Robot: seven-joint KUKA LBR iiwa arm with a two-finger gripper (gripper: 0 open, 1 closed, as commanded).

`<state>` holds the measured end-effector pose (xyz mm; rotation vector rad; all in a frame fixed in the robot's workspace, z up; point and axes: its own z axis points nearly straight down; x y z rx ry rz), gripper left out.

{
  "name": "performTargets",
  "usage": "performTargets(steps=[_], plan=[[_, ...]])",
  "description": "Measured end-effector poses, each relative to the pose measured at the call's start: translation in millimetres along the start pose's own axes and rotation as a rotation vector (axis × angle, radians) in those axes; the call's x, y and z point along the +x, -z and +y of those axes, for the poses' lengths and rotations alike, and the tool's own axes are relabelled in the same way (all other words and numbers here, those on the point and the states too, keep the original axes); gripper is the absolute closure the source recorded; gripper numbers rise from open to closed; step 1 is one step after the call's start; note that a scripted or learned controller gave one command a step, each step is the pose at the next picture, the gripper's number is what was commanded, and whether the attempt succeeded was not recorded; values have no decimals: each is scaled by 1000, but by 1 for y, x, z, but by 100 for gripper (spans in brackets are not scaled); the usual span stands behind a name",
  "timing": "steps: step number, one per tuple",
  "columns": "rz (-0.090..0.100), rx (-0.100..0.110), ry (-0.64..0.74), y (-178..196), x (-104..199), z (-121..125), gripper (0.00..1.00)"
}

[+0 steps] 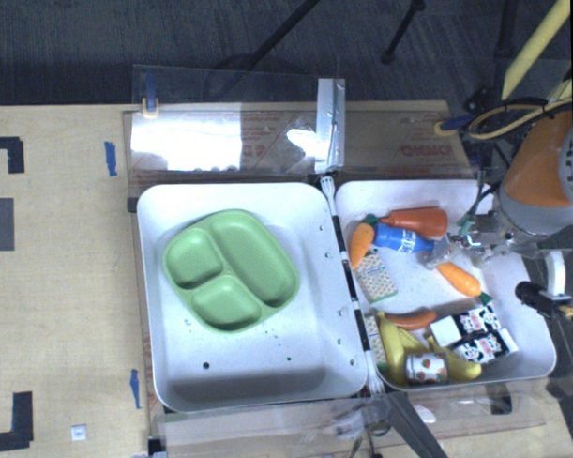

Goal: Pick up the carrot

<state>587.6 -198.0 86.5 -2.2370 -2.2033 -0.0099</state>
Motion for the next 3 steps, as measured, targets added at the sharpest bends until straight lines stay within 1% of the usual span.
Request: performTargets(steps=[1,2,3], plan=[[-6,-1,-5,0,13,-46,0],[-8,-5,-8,11,11,-45,100],[-6,2,197,113,81,11,100]])
